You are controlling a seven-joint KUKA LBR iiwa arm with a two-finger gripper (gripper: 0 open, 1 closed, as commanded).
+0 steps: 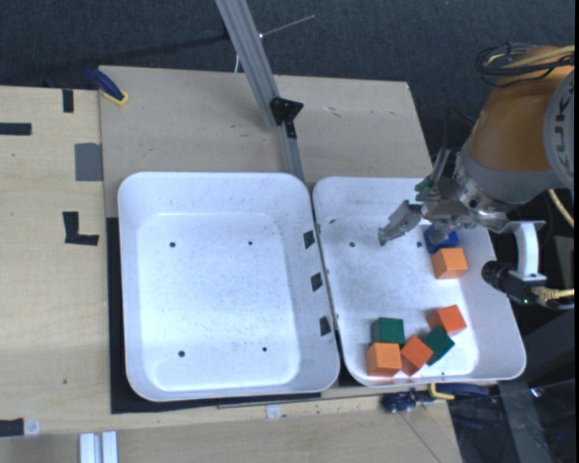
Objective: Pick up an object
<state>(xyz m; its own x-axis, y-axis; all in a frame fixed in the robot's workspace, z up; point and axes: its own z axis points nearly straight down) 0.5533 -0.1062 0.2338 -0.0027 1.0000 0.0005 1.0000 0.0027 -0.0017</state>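
Overhead, arm: the grey arm with its orange band (521, 114) reaches in from the right and hangs over the upper part of the right bin.
Jaws: the jaws (398, 226) point left and down over the bin floor; whether they are parted or closed cannot be told from this slant, and nothing shows between them.
Right bin: the right bin (352, 287) is white and shallow and carries all the blocks.
Nearest block: an orange block (450, 262) lies alone just under the wrist, with a small blue block (438, 240) touching its upper edge, partly hidden by the wrist.
Lower cluster: near the front wall sit a green block (388, 330), an orange block at the front (383, 358), a tilted orange-red block (416, 352), a dark green block (438, 342) and another orange block (451, 317), packed close, most of them touching.
Left bin: the left bin (135, 258), white, sits just beside the right one, their rims meeting in the middle.
Worktop: the wooden worktop (39, 287) carries both bins; a slanted metal bar (256, 51) crosses its back edge toward the seam between the bins.
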